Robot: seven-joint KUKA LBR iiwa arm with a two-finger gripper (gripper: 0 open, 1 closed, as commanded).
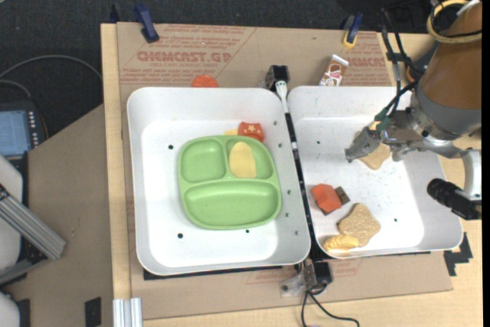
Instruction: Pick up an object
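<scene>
Camera view, from the bottom of the frame upward: in my right bin [429, 241] a yellow piece [341, 243] lay at the lower rim, touching a tan star-shaped biscuit [360, 224], with an orange block [327, 197] just beside them, all untouched. Left of centre, the green divided tray [228, 199] sat in the left bin [149, 165] with a pale yellow piece [243, 159] in its upper right compartment and a red item [251, 131] at its top edge. Higher on the right, my pincer [366, 149] hung low over a small tan piece [375, 158]; whether it was clenched or released I cannot tell. I judged the pick unfinished: nothing was visibly lifted.
</scene>
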